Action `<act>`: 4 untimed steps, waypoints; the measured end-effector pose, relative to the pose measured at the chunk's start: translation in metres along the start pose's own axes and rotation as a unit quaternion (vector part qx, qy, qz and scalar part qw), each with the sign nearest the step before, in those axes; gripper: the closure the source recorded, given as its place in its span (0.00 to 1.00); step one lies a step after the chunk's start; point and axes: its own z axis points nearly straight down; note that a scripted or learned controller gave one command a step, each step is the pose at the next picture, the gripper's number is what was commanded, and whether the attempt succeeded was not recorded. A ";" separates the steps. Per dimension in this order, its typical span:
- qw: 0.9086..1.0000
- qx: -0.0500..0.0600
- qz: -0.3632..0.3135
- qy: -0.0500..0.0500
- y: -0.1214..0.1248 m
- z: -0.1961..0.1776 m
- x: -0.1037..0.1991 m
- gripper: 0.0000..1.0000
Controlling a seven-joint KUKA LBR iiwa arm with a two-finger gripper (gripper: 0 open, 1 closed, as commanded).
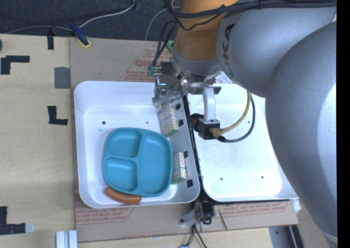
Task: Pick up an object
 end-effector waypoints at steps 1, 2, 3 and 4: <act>1.000 0.002 0.001 -0.001 0.014 0.093 -0.095 1.00; 1.000 0.001 0.000 0.001 0.021 0.073 -0.035 1.00; 1.000 0.002 0.000 0.000 0.021 0.073 -0.036 0.00; 1.000 0.002 0.001 -0.001 0.030 0.093 -0.089 0.00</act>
